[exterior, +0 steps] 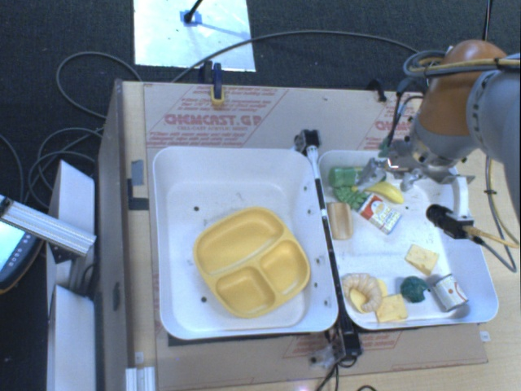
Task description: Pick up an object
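Brown bench (244, 112) on dark carpet (65, 15) carries two white bins; gripper (392, 175) hovers spread wide above the banana (386, 191) in the right bin (480, 283).

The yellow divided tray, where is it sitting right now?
The yellow divided tray lies flat in the left white bin, toward its near right part, close to the divider shared with the right bin holding the small items.

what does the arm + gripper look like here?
Arm: grey rounded links, with a glossy orange band above the wrist. Dark cables loop beside the band. Gripper: silver-grey metal with thin fingers.
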`<control>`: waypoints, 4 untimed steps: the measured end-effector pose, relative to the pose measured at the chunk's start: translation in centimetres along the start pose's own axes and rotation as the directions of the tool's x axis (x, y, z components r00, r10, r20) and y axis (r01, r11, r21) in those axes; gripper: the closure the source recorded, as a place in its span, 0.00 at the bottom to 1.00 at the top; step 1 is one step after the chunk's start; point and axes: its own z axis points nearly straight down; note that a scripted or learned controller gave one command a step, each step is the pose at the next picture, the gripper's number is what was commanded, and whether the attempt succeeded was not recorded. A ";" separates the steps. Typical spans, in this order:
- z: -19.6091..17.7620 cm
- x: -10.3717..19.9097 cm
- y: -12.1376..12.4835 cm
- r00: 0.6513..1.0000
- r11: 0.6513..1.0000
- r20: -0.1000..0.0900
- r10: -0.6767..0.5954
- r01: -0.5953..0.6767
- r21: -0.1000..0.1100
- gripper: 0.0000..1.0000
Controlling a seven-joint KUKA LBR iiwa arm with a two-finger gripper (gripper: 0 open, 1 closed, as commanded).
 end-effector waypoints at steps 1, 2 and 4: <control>6.5 -0.3 1.8 1.000 1.000 -0.002 -0.001 0.001 -0.001 0.00; 5.1 -0.2 2.1 1.000 1.000 -0.003 -0.002 0.002 -0.011 1.00; -5.8 5.3 -1.2 1.000 1.000 -0.001 -0.002 0.002 -0.001 0.00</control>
